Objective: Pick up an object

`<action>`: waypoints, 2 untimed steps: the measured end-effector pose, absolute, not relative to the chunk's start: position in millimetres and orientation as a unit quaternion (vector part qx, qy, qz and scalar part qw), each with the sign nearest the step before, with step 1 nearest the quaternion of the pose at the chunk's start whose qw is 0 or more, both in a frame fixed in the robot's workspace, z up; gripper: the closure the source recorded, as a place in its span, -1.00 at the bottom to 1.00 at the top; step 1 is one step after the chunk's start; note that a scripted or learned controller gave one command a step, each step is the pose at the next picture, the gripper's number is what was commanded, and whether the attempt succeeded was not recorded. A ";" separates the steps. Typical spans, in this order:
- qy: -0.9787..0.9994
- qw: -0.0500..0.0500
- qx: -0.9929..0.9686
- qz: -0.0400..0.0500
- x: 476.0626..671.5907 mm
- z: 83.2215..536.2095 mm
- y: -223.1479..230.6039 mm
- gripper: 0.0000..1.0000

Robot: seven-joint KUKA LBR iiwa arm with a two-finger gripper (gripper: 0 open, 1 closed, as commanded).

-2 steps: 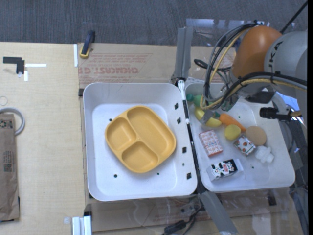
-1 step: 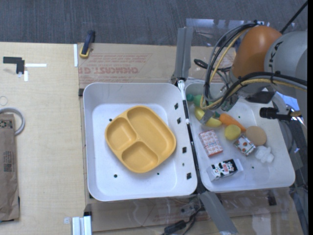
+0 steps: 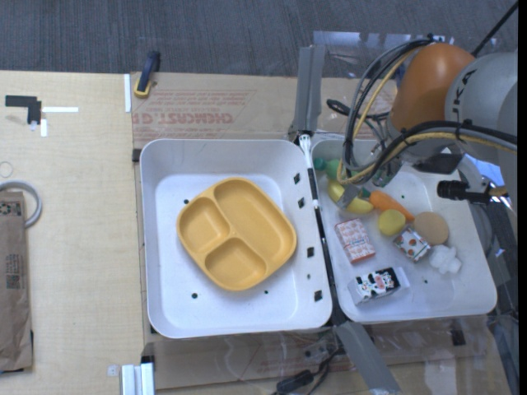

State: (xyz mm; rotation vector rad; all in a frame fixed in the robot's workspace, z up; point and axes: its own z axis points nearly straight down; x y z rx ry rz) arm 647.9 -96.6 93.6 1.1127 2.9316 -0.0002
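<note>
The gripper is lowered into the right bin beside the toy carrot; its finger state cannot be determined. The left bin contains a yellow divided plate.

Arm: grey casing, glossy.
Band: orange, rounded.
Cables: black and yellow, looped, bundled.

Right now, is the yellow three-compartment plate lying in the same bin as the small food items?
No, the yellow three-compartment plate lies alone in the left white bin, while the small food items sit in the right white bin.
</note>
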 end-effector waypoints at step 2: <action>0.811 0.001 0.586 -0.001 641.1 91.8 -103.0 -1.00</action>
